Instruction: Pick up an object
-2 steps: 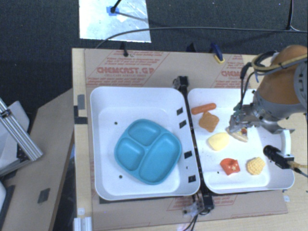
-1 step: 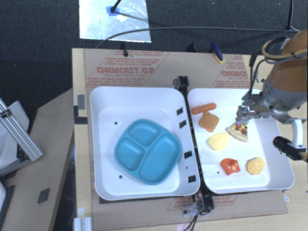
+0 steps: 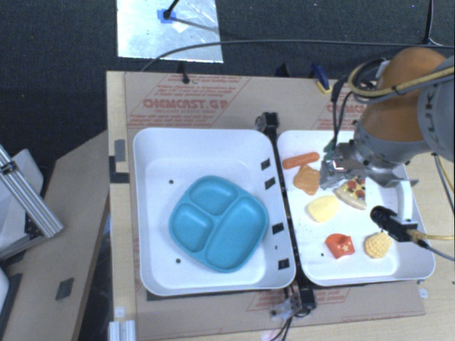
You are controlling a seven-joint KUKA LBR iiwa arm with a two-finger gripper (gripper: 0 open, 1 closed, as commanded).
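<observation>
A: Where is the gripper (image 3: 334, 170) right now?

B: Low over the right bin (image 3: 419, 261), in the right half of the frame, close beside the orange cookie (image 3: 307, 181) and the pizza slice (image 3: 352, 192). I cannot tell how it is set or whether it has anything; the wrist hides that part.

A: What else lies in that bin?

B: A carrot-coloured stick (image 3: 300, 160) at the upper left of the bin, a pale yellow wedge (image 3: 323, 208) near the middle, a red block (image 3: 340, 245) and a knobbly yellow piece (image 3: 377, 245) toward the lower right. The left bin (image 3: 153, 148) has a blue divided plate (image 3: 217, 222).

A: Which one would you go for?

B: The cookie, being nearest. It looks like light, stiff toy food, probably smooth plastic, so it may slip. I would pinch it across its narrow width, edges between the pads, since it lies flat and offers little height.

A: Risks?

B: The pizza slice sits just beside it and could get nudged.
</observation>
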